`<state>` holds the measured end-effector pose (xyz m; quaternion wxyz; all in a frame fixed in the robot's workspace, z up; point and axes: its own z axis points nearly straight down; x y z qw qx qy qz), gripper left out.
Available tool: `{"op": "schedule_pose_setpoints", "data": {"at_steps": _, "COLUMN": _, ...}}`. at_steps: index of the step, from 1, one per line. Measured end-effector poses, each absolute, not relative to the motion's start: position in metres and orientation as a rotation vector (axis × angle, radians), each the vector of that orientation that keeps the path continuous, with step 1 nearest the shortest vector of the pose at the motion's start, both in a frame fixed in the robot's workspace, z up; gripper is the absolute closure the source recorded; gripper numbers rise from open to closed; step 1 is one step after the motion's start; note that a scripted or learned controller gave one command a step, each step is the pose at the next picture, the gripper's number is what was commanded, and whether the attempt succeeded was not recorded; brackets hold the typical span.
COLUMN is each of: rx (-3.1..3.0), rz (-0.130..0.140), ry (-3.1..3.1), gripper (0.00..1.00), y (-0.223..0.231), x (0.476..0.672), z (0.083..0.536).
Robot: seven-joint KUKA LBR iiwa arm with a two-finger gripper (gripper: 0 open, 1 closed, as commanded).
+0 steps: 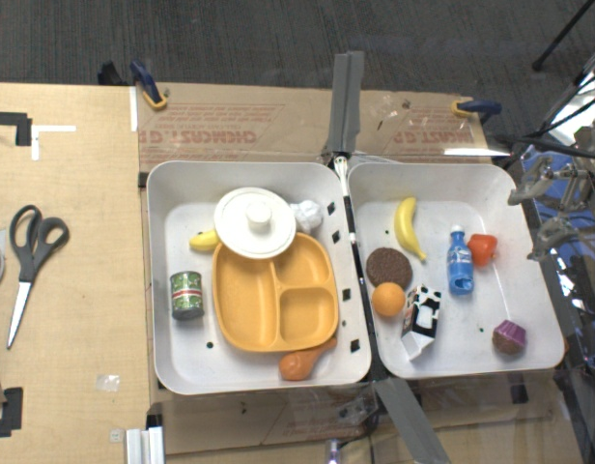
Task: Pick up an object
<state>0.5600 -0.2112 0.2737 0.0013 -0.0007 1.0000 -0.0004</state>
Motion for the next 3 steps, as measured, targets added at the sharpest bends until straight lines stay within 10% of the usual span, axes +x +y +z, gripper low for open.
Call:
{"op": "schedule_pose_setpoints", "data": {"at_steps": 1, "rx": 0.116, "rz": -0.002, "ry": 3.134, "gripper": 0.00, "y": -0.185, "x": 0.569, "z": 0.093}}
{"op": "schedule_pose_setpoints", "data": {"at_steps": 2, "rx": 0.254, "rz": -0.001, "ry": 3.124, "gripper": 0.00, "y": -0.124, "x": 0.634, "z": 0.095}}
{"op": "schedule_pose_setpoints", "data": {"at_steps": 3, "rx": 0.033, "rz": -0.001, "ry": 3.139, "gripper": 0.00, "y": -0.170, "x": 0.536, "z": 0.093}}
